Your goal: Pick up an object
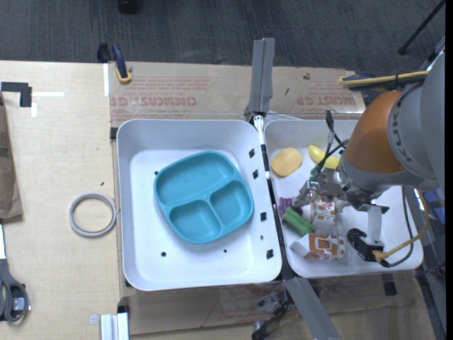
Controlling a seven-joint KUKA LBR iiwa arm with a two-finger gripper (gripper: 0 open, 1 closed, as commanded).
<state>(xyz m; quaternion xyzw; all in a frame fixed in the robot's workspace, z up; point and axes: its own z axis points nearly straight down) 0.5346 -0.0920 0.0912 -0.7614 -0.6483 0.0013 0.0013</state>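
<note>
My gripper (318, 195) reaches down into the right bin (407, 261), under the grey arm with its orange band (375, 144). It hangs among the objects there, right above a small orange-and-white carton (325, 211). A second orange-and-white carton (323, 246) lies flat near the bin's front edge. To the gripper's left are a green piece (297, 222) and a purple piece (284, 205). A yellow-orange rounded item (286, 161) and a yellow item (320, 154) lie toward the back. The arm hides the bin's right part.
The left bin (134, 211) holds a blue divided plate (204, 196). On the bench to the left lie a grey ring (93, 214) and scissors (12, 297). A grey divider post (262, 76) stands between the bins at the back.
</note>
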